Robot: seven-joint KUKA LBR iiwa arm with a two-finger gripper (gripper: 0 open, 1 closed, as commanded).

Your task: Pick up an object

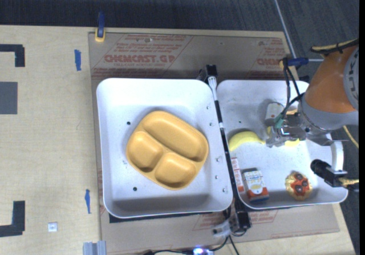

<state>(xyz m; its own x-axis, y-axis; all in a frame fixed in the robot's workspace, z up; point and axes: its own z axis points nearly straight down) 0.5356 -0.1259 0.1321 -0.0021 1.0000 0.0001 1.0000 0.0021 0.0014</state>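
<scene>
In the right bin [251,97], a yellow banana-shaped object [244,139] lies near the left wall. My gripper [278,134] is low over its right end, and a bit of yellow shows past the gripper's right side. Whether the gripper touches the banana, I cannot tell. A small white and orange carton [254,183] lies near the front wall. A round red and yellow object [299,185] sits to the right of the carton. The grey arm with its orange band [331,85] reaches in from the right.
The left bin [114,100] holds a yellow three-compartment plate [166,149] in its middle. A black divider strip [219,117] runs between the bins. Brown cardboard [171,54] lies behind both bins, and the back of the right bin is bare.
</scene>
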